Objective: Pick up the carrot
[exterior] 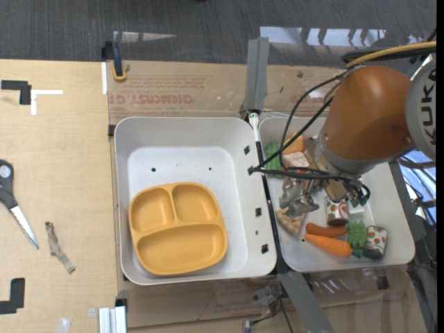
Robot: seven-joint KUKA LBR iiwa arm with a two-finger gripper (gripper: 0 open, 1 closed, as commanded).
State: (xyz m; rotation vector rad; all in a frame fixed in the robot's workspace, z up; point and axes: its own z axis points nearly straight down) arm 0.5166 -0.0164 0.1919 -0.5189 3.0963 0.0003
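The arm point(368, 113) hides the right bin's point(399, 255) far half and several toys there

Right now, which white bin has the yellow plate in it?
The left bin. It holds the yellow divided plate; the right bin holds the carrot and other toys.

A single fixed camera looked down from above the tabletop point(48, 186) at a slant, far enough back to take in both white bins whole. The left bin point(139, 144) sat near the middle of the frame and the right bin point(399, 252) toward the right side. The view faced across the bins toward a strip of dark carpeted floor point(208, 12) along the top. The arm point(368, 113) came in from the right, close beneath the lens, looming large.
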